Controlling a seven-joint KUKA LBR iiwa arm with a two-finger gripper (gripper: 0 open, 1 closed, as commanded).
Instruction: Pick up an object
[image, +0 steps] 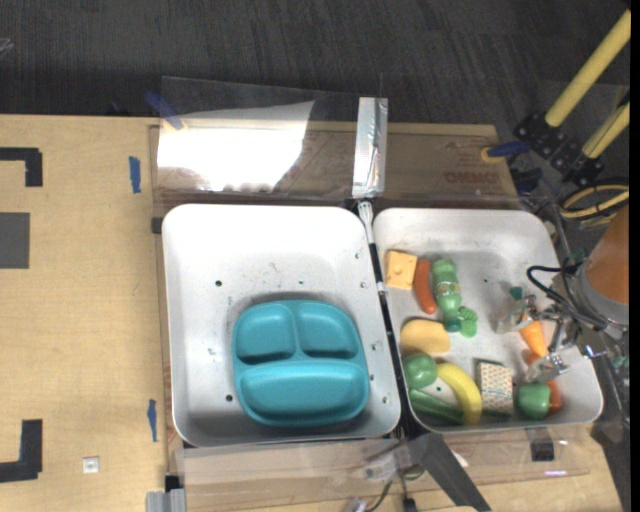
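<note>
**A:** Where does the pick stand?

**B:** The gripper (548, 352) hangs low over the right side of the right bin (470, 222), among cables at the end of the arm (612, 265). I can't tell whether it is released or clenched; that corner is too cluttered. Nothing shows plainly between it, so I wouldn't call anything held.

**A:** What is nearest?

**B:** An orange carrot-like piece (535, 338) lies just under it, and a green round piece (533, 399) sits a little nearer the front wall. Further left lie a yellow banana (461, 388), a green vegetable (420, 372), an orange wedge (424, 336), a yellow block (401, 269) and a green bottle (446, 285).

**A:** How would they handle?

**B:** My guess is toy food: light, stiff, hollow plastic, smooth enough to slip. The carrot piece looks best taken across its narrow middle, with the gripper square to its length. The round one may squirt out unless gripped at its widest part.

**A:** And the left bin (200, 300)?

**B:** It holds 1 teal tray (298, 362) with 3 compartments, lying flat. Broad and shallow, it offers only the rim, a poor hold.

**A:** Risks?

**B:** The pieces crowd together, so neighbours may get nudged.
</note>
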